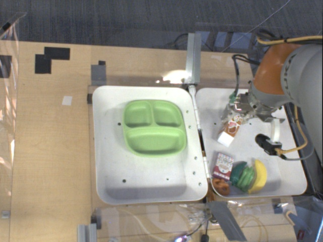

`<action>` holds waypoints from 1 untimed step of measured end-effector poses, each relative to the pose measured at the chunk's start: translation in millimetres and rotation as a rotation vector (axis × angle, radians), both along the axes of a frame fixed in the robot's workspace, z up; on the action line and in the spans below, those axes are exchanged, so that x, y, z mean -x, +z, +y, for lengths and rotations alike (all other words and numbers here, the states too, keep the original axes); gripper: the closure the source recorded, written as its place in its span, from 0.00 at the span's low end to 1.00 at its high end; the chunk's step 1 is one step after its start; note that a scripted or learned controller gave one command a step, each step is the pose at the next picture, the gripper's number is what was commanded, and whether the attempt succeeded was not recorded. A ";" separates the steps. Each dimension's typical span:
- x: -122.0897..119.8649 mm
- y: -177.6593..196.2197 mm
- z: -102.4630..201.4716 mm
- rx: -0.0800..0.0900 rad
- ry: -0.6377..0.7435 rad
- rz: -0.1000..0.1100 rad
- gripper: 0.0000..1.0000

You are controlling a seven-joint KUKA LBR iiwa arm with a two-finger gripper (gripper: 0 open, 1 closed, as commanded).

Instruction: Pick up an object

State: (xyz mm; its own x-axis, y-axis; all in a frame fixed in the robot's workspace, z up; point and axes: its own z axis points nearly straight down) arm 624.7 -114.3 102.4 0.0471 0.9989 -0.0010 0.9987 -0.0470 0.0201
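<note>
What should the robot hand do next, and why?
Probably lower a little onto the small brown-and-white carton. The gripper sits just above and to the right of it in the right bin, so it is the closest thing. The banana, green toy and red packet are crowded at the bin's near edge, farther away and harder to pick singly.

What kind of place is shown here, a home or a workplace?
Most likely a robotics lab: a grey arm works over two white bins fixed on a wooden bench, with loose cables and toy food.
</note>
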 end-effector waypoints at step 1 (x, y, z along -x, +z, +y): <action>-13.7 83.7 81.1 -0.004 -0.091 0.015 1.00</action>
